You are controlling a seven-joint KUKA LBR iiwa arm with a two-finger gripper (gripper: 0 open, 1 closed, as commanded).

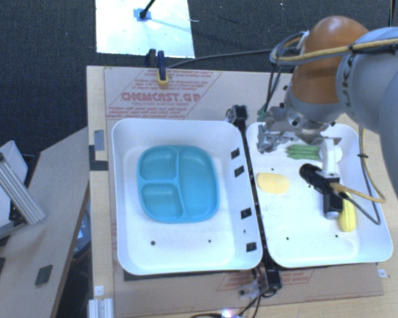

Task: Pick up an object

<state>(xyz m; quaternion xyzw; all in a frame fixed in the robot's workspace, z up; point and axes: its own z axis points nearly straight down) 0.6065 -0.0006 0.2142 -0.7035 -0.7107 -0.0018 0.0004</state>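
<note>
The gripper (270,140) is seen low over the far left corner of the right bin (305,238), close to the divide between the two bins. Whether it is spread or closed cannot be told from this slant, and nothing is seen to be held in it. It is carried by the grey arm (379,78), which is reached in from the right, with the orange band (325,52) above the wrist.

A bunch of green pods (303,152) is found just beside the gripper, to its right and slightly nearer the camera, lying flat on the bin floor. A flat yellow disc (272,183) is placed nearer the camera than the gripper, almost straight below it in the view and apart from it. A small yellow piece (347,218) is seen well apart from the gripper, toward the near right part of the same bin.

A blue divided plate (178,183) is laid in the middle of the left bin (129,247), well to the left of the gripper and across the divide. Both bins are set on a printed cardboard sheet (159,98).
</note>
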